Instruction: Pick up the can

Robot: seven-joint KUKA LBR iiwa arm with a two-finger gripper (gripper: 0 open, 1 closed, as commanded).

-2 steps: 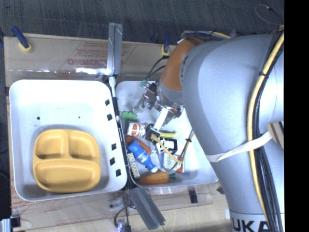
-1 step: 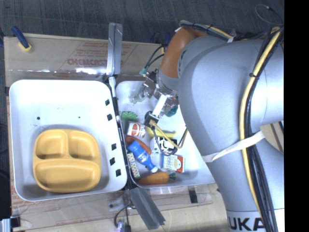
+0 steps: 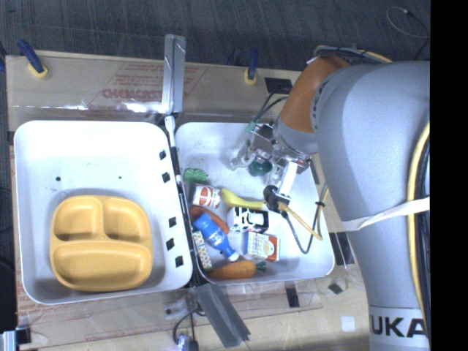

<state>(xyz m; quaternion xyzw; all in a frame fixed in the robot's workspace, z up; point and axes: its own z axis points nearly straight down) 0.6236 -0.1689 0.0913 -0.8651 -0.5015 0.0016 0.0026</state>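
The can, small with a red and white label, lies on its side near the left wall of the right bin. My gripper hangs over the far middle of that bin, up and to the right of the can and apart from it. A small dark teal round thing shows right at the gripper's lower end; I cannot tell whether it is held or part of the tool.
Around the can lie a green leafy piece, a banana, a blue bottle, a small carton and a carrot. A yellow divided tray sits in the left bin.
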